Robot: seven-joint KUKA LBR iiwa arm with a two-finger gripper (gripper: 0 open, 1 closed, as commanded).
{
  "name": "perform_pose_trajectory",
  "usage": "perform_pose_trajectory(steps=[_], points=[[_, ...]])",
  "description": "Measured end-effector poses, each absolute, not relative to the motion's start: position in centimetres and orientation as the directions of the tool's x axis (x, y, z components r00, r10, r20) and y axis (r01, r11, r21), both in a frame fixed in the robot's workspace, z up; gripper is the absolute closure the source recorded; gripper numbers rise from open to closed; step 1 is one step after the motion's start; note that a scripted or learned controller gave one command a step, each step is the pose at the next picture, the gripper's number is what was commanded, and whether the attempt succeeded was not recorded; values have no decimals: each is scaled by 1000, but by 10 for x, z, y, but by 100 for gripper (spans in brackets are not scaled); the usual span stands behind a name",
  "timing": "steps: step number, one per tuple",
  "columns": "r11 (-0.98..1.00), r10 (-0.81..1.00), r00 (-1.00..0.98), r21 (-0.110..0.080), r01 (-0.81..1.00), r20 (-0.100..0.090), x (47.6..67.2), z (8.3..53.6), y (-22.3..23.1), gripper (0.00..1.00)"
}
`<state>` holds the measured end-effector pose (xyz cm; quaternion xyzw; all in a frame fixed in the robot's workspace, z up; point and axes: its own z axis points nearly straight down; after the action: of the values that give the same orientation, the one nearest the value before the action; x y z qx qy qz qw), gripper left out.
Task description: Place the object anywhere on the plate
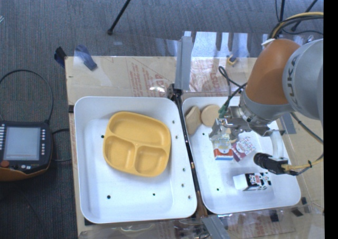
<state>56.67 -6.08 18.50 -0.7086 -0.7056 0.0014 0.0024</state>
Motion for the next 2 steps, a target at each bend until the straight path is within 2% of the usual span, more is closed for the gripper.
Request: perform_pose_trajectory(steps=[1,2], points=[[6,1000,-6,-9,1000,1,536,185,17,100],[6,1000,-6,-7,1000,0,564,194,91,100]])
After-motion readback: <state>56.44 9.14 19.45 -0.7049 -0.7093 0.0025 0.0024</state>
